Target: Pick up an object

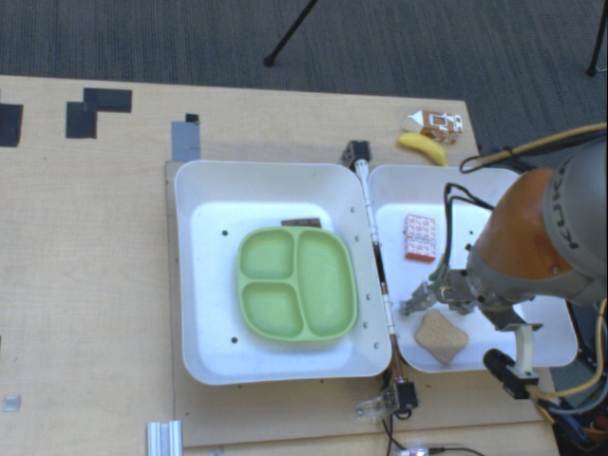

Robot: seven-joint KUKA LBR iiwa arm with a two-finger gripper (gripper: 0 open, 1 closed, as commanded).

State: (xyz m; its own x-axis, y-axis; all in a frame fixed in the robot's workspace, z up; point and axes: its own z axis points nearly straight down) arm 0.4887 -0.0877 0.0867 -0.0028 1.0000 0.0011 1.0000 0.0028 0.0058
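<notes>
In the right bin lie a tan, rounded block near the front and a red-and-white packet farther back. My gripper hangs low over the bin, just behind and above the tan block, close to the bin's left wall. The grey arm with its orange band reaches in from the right and covers much of the bin's right half. Nothing can be seen held in the gripper.
The left bin holds a green divided plate with a small brown item behind it. A yellow banana and a small packet lie on the bench behind the right bin. Cables sit at the bench's front edge.
</notes>
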